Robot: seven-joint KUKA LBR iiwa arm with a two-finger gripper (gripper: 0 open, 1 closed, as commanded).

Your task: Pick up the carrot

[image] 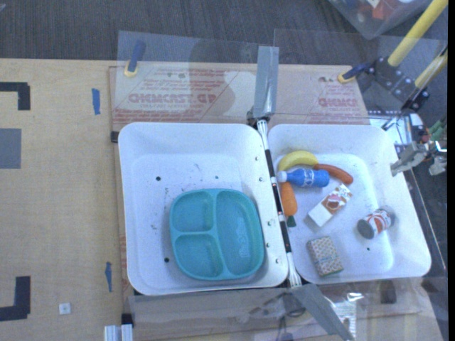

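Half the carrot (288, 199) behind bottle (307, 177)

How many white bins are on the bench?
2. The left bin holds a teal divided tray. The right bin holds the carrot by its left wall, among other items.

Robotics lab setup, not a home. Plywood table (57, 212) with black tape markers (15, 94) and blue tape bits (96, 101), two white bins (135, 148) butted side by side, clear acrylic sheets (192, 84) clamped behind them, yellow-handled clamps (419, 27) far right, grey carpet (142, 6) beyond.
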